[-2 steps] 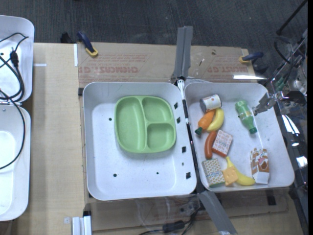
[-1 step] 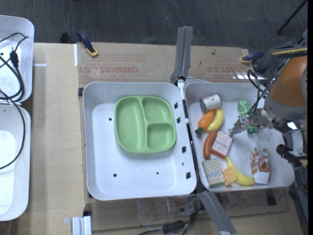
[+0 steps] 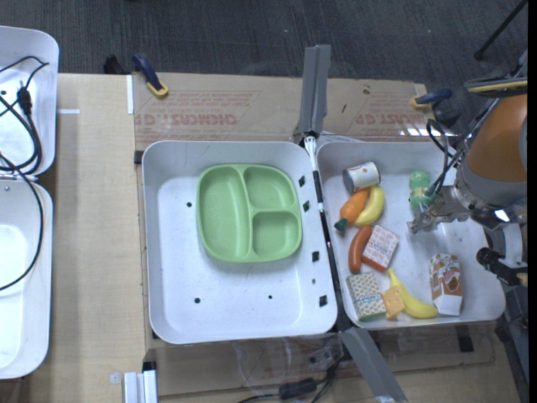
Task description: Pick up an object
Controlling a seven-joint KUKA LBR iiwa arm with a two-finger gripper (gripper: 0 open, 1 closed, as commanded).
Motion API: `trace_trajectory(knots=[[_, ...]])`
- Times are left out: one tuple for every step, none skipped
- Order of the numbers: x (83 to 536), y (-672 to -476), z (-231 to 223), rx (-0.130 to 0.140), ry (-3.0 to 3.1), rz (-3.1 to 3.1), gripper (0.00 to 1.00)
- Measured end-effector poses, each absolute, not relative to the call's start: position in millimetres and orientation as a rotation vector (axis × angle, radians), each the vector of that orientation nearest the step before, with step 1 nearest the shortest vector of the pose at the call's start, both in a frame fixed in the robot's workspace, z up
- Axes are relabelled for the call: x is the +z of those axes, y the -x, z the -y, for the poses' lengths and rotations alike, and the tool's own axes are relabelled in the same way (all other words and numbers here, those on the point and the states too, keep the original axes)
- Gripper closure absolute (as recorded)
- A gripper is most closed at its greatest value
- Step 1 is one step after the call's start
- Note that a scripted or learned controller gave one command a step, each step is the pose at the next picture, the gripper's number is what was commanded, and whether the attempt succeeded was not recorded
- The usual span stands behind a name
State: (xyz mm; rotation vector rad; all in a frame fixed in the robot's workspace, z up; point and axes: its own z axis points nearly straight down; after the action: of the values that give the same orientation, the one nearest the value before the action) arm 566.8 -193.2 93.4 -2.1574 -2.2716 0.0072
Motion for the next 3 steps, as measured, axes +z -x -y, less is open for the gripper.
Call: trace_trajectory(knots=[[88.2, -656.5, 214.3, 0.006, 2.187, 2.250, 1.00], [143.8, -658.8, 207.2, 0.007, 2.622, 1.727, 1.00], [242.3, -659.3, 184.5, 0.010, 2.662, 1.663, 1.00]])
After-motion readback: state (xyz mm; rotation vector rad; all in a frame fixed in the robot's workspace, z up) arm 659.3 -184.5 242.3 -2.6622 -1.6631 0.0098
